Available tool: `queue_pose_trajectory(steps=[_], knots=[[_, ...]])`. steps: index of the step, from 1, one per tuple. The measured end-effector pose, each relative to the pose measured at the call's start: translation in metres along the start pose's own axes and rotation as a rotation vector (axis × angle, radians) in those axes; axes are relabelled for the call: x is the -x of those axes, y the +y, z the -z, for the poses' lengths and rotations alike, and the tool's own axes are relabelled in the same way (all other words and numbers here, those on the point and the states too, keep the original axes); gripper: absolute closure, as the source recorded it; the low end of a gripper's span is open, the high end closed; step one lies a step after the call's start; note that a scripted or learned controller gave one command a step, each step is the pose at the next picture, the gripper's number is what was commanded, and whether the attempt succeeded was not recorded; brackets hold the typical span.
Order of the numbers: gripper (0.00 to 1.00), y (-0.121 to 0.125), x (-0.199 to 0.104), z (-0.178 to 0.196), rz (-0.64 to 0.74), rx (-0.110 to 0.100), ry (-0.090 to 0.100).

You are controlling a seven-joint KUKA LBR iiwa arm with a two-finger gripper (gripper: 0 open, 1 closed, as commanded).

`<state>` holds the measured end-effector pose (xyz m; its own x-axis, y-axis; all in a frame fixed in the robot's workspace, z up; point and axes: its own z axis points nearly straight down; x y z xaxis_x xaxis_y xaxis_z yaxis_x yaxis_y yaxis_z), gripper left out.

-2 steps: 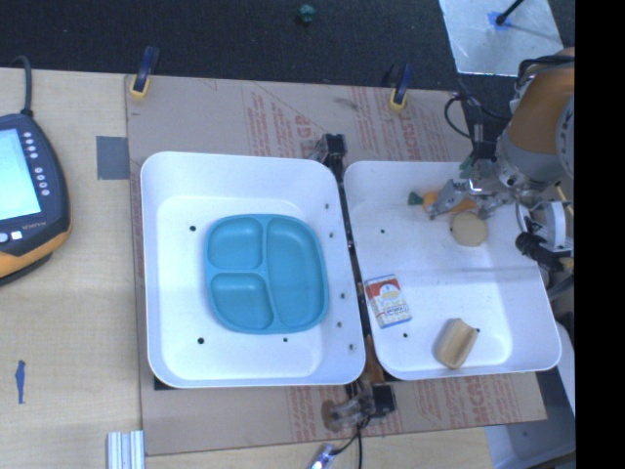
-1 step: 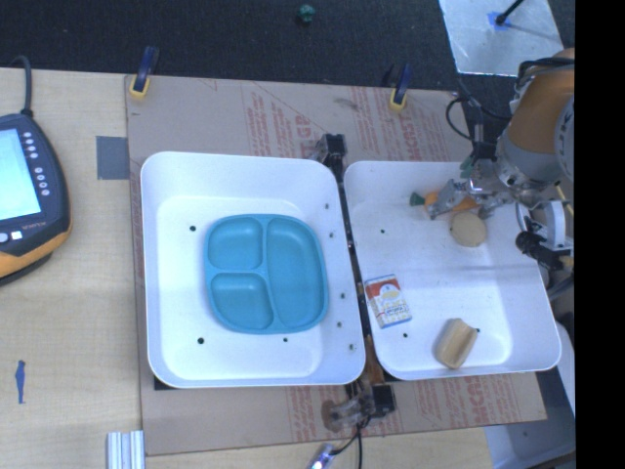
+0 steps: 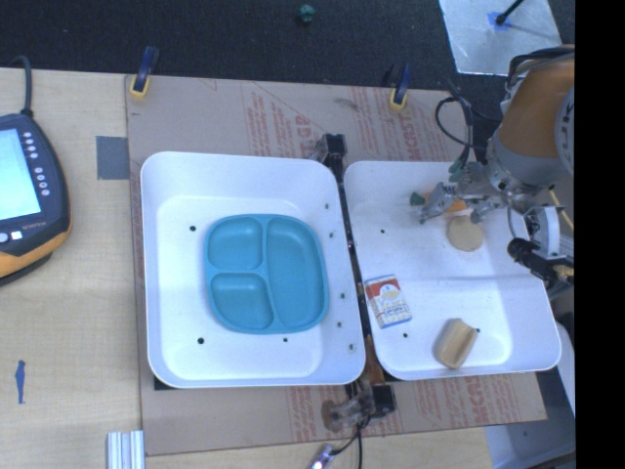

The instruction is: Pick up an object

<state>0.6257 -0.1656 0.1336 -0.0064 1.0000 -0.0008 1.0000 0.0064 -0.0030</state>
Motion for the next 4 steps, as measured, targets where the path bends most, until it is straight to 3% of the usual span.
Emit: queue_pose_trajectory(steps=[1,2,3,4], knots=[[0.00,0.030,0.016,-0.042,-0.001,-0.002,0.001],[0.00,0.027,-0.054,-0.014,0.000,-0.002,0.000],[0.00,0.031,-0.052,0.002,-0.001,0.001,0.001],[1.00,0.031,-0.052,0.013,0.001,0.000,0.000]])
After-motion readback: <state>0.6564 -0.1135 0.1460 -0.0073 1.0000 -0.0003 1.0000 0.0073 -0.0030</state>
